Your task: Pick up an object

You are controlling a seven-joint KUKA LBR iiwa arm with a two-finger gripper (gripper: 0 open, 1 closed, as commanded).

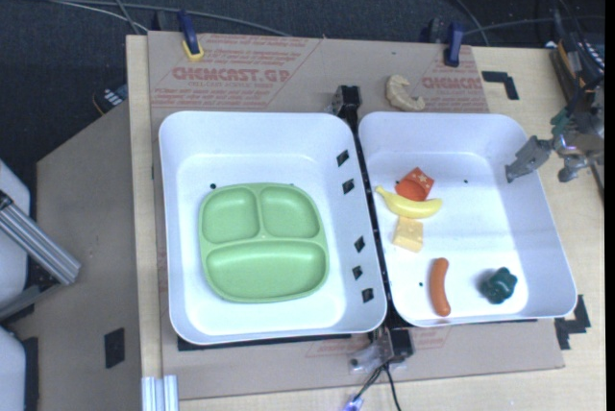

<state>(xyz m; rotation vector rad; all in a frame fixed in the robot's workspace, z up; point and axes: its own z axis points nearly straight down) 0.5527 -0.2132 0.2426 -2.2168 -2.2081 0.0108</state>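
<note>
a: where do the things lie?
b: all in the right bin (538,207). a yellow banana (411,204) lies near its left wall, long axis running left to right, ends curling upward in the view. a red piece (417,182) touches it from above, a pale yellow wedge (410,234) sits just below.
a: and the sausage?
b: the orange-red sausage (439,286) lies near the front rim, long axis running front to back. a dark green item (499,285) sits to its right, apart from it.
a: the pincer?
b: the pincer (550,157) is over the right bin's far right rim, its fingers spread apart with nothing between them, well apart from the food.
a: the left bin (183,207)?
b: it carries a green divided plate (263,241). on the table beyond the bins lies a tan lump (404,93).
</note>
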